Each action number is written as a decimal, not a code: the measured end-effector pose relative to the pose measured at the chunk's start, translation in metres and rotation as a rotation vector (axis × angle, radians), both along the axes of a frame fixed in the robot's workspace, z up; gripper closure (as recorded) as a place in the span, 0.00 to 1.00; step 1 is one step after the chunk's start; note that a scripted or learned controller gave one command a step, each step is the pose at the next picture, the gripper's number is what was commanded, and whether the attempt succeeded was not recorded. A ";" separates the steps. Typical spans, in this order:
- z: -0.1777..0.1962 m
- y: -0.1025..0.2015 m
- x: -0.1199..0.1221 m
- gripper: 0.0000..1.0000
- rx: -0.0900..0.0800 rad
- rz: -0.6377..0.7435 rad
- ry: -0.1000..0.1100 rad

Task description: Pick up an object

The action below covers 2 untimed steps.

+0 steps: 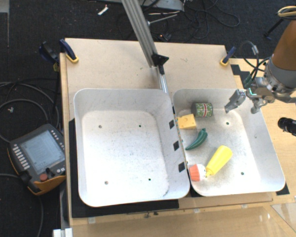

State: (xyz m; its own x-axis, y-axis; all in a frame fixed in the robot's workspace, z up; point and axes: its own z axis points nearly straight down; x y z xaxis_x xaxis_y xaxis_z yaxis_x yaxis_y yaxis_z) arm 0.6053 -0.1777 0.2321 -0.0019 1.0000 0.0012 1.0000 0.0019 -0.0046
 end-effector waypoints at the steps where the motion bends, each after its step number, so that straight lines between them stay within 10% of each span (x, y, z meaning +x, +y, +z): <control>1: 0.002 0.000 0.000 0.00 -0.001 0.001 -0.003; 2: -0.059 0.006 -0.005 0.00 0.000 -0.002 0.002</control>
